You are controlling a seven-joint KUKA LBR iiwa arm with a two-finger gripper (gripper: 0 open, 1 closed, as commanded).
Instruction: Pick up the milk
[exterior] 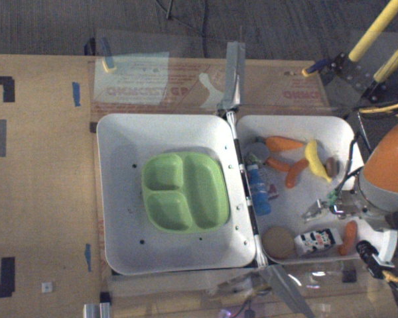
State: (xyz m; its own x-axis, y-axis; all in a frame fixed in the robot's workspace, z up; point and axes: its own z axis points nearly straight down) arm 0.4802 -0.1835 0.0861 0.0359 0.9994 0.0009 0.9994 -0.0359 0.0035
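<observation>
Claw [320, 209], fingers apparently spread and holding nothing, hovers in the right bin [288, 126]. Milk carton [316, 241] lies flat just below it, long axis running left-right.

Orange-banded grey arm [387, 167], metallic gripper [325, 207], black cables.

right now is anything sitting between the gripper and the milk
Nothing visible does. The gripper hangs over bare bin floor just above the milk in the right bin. The brown disc and carrot flank it.
</observation>
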